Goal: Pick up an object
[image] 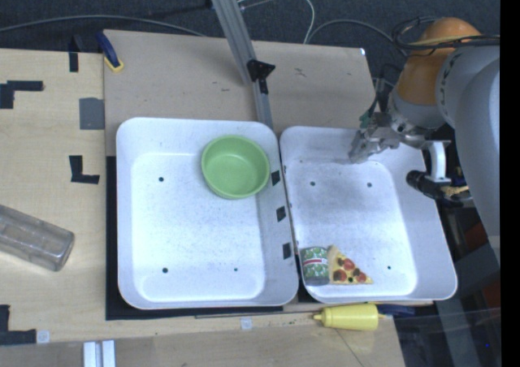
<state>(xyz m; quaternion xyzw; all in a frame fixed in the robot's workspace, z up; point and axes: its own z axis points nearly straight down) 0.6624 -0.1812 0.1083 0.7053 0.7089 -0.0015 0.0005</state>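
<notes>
While the gripper [363, 143] hovers, a green bowl [236, 166] sits apart.

The right white bin [366, 219] lies directly beneath the gripper [363, 146], its far rim just under it. The left white bin [179, 235] touches it on the side away from the gripper. A yellow bottle [351, 317] lies on its side well nearer the camera than the gripper, just outside the right bin's near rim. A clear plastic cylinder [32, 237] rests far left of the gripper on the bench [49, 130]. A slanted metal pole [236, 24] stands left of it, beyond the bins
</notes>
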